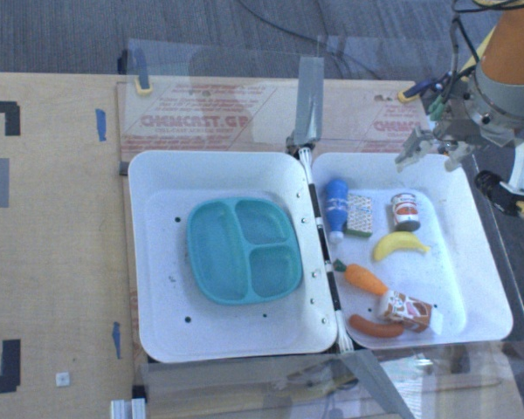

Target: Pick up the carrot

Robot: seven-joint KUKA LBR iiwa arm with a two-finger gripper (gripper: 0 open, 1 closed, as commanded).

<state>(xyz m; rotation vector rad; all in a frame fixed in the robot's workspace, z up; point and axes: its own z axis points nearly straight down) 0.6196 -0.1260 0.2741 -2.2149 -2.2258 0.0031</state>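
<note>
Gripper (434, 149) is parked up over the far right corner of the right bin (482, 260), nothing in it, and from what I can make out the two fingers are spread apart, so it's open and empty. So I'd call this the approach step, with the actual grab not yet started.

Working outward from the gripper: closest thing below it is the little red and white can (404, 211), standing upright. Just past that, the banana (399, 245). Off to the gripper's lower left there's the blue bottle (335, 206) lying along the bin's left wall, with a small checkered packet (360, 215) touching it.

Further down again is the carrot (363, 277), orange with a green stub at one end, lying tilted on the bin floor near the left wall. It's well apart from the gripper, diagonally across the bin. Just beyond it sit a small carton (408, 309) and a sausage (376, 326), both pretty near the carrot's fat end.

The teal divided plate (244, 250) is over in the left bin (157, 182), way out of the action.

Next move, my guess: swing across and down toward the carrot, turn the wrist so the fingers straddle it across its width, then drop. The carton being near is what I'd watch.
</note>
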